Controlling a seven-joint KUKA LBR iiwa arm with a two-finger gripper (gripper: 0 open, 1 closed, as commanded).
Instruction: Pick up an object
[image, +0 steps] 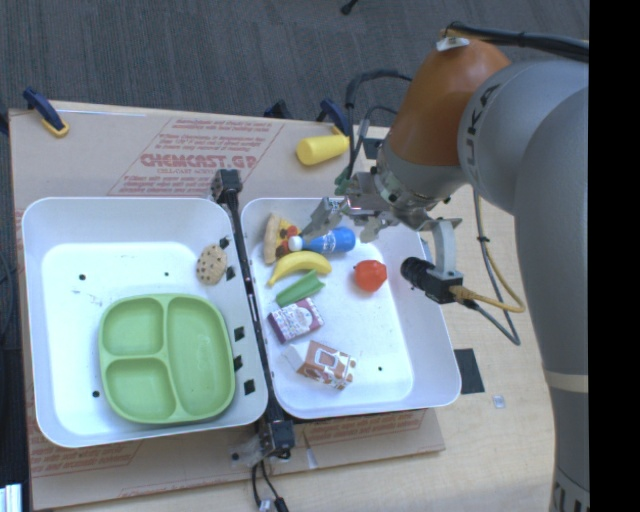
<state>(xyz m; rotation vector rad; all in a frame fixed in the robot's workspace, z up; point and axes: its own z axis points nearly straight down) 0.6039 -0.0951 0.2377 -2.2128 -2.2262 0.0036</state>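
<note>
Grey arm (520, 130) bent down, wrist low.

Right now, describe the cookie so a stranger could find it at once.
Start at the left bin, the one holding the green divided plate. Above the plate's upper right corner, close to the divider between the bins, lies the cookie. It is the small, round, tan, dark-speckled thing in that bin.

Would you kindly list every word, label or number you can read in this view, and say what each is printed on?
"CHEMCAST GP": red print on the cardboard sheet behind the bins.
Smaller red lines around it: too blurred to read.
Red-and-white packet: print too small to read.
Brown packet: print too small to read.
</note>
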